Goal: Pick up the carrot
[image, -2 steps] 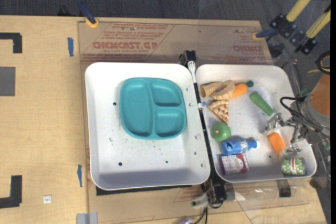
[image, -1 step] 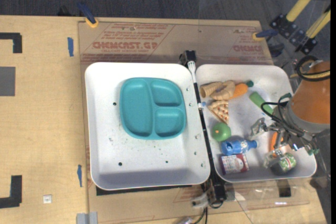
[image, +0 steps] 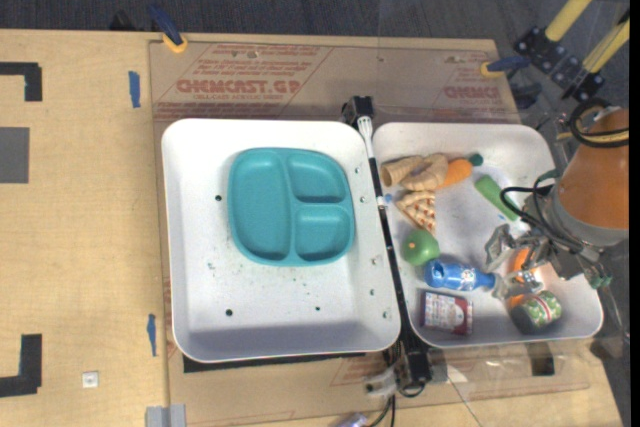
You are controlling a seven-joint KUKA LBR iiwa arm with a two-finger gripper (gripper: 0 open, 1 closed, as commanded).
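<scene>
The carrot (image: 455, 172) is orange with a green top and lies near the back of the right bin (image: 520, 143). It rests against a pale waffle cone (image: 413, 169). My gripper (image: 514, 261) hangs low over the right front of that bin, well to the right of and in front of the carrot, and apart from it. Small orange bits show around the gripper, and I cannot make out what they are. The orange band of the arm (image: 600, 185) is just above it.
The right bin also holds a second waffle piece (image: 418, 208), a green round fruit (image: 421, 246), a blue bottle (image: 455, 276), a red-labelled can (image: 447, 311), a green stick (image: 497, 194) and a green jar (image: 537, 310). A teal divided plate (image: 292, 205) sits in the left bin (image: 200, 295).
</scene>
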